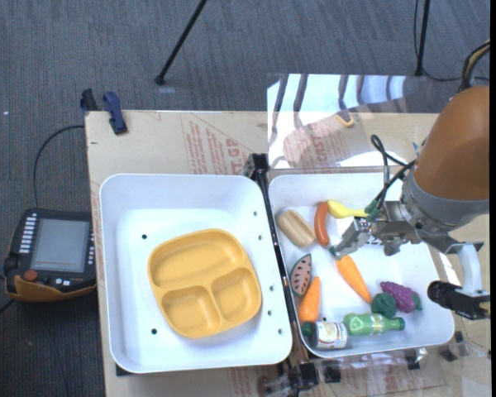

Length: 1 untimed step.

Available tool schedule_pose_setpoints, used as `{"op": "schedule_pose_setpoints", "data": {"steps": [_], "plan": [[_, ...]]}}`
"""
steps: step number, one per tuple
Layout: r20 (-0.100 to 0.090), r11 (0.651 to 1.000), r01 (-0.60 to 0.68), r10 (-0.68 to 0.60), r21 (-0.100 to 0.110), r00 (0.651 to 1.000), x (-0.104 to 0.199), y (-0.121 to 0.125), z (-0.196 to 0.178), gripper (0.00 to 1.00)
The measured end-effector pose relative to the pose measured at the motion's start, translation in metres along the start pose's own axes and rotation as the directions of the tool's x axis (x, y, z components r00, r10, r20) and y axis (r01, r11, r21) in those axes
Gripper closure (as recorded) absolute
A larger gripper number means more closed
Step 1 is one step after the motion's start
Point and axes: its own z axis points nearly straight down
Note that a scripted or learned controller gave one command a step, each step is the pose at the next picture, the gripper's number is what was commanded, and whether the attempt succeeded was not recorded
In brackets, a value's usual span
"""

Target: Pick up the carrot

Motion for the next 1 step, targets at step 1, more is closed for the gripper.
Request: {"op": "schedule_pose_setpoints", "data": {"steps": [1], "plan": [[-0.001, 0.984, -0.176, 0.176, 0.013, 0.984, -0.0670, -0.0008, 0.1290, 0.00]]}}
